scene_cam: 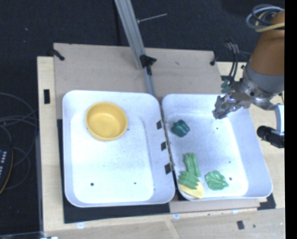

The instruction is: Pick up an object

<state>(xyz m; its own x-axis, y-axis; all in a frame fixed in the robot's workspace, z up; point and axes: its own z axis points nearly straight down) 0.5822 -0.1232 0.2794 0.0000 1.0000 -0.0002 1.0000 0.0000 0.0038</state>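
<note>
bench [103, 59]: pale wood on dark floor | left bin [78, 173]: yellow bowl [106, 120] near its back | right bin [243, 153]: teal object [180, 128] by divider, green toys [190, 171] and green leaf piece [216, 179] at front | gripper [221, 109]: above right bin's back edge, grasp state cannot be told

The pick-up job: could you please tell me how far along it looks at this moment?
Nothing looks picked up yet. The end effector hangs over the right bin's upper part, with nothing seen between its fingers. The teal toy, the green vegetable and the green leaf all lie in that bin, and the yellow bowl sits in the left bin. Reaching, gripping and lifting remain.
</note>
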